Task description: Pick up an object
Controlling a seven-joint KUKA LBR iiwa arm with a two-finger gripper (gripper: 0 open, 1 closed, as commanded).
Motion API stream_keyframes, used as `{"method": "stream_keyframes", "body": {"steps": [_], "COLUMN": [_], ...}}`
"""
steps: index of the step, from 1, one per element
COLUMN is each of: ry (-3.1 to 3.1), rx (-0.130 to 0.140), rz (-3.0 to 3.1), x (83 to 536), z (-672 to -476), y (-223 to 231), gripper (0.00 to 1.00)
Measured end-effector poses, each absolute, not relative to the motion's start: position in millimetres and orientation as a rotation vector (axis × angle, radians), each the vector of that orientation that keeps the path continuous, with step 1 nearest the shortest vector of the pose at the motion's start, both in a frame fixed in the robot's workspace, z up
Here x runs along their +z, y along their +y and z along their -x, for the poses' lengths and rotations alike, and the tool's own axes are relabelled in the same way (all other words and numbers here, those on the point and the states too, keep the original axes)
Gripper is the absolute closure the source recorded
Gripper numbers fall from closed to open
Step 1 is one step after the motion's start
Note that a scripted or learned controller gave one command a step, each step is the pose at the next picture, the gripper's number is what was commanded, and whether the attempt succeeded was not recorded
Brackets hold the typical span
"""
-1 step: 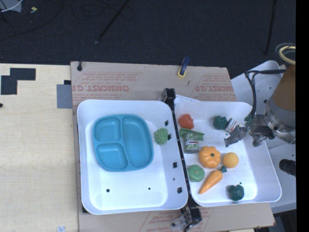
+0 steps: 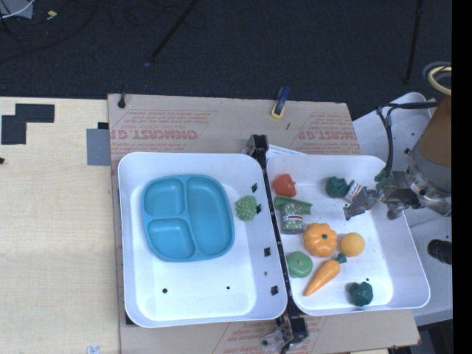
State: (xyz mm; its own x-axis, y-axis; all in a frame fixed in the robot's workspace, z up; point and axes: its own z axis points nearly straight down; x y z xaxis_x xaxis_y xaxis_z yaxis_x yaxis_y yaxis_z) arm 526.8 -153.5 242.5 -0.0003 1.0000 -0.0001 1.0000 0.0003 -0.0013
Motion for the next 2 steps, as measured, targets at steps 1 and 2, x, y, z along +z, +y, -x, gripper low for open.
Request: {"method": "stream_keyframes", "body": {"steps": [1, 2], "ry": [-2.217, -2.217], "rx": [0.006, 0.005], "rz": [2.216, 2.216], "x": [197.7, 152.8], "z": [-526.8, -530.9], "y": [-157.4, -152.5], "gripper": [0.0, 0.0]}}
